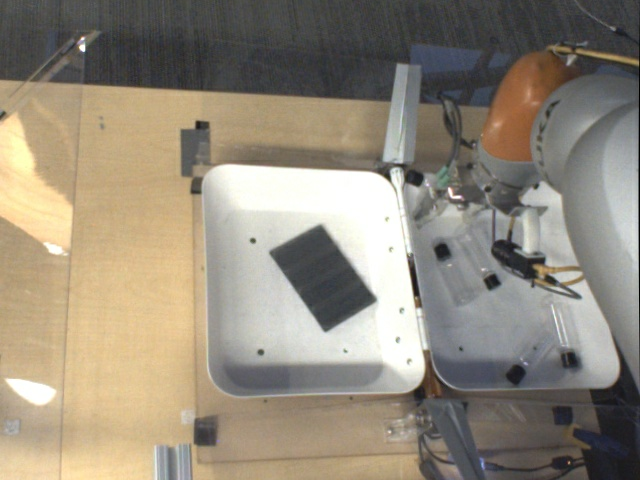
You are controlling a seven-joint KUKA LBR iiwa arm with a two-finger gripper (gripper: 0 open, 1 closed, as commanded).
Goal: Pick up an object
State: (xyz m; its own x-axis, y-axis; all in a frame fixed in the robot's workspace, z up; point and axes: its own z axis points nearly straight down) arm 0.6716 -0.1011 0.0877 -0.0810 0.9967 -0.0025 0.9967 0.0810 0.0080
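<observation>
The wooden bench is taking up most of the view, and everything here is being placed from the dark grey pad.

The grey arm is reaching in well to the right of the pad and higher in the view, with its orange band showing above the wrist. The left bin is lying all around the pad. The pad itself is lying flat near the middle of that bin's floor, turned at a slant and touching none of the walls. The right bin is sitting just to the right of the pad, past the shared wall.

The gripper is hanging to the pad's upper right, well apart from it. It is not touching the pad, and whether the gripper is spread or pressed together cannot be told from this angle.

A grey metal post is standing on the bench above and to the right of the pad. A clear plastic piece is lying to the right of the pad, at about the same height in the view. Several small black pieces are lying scattered to the pad's right and lower right, each apart from the others. A small dark block is sitting on the bench to the pad's upper left.
</observation>
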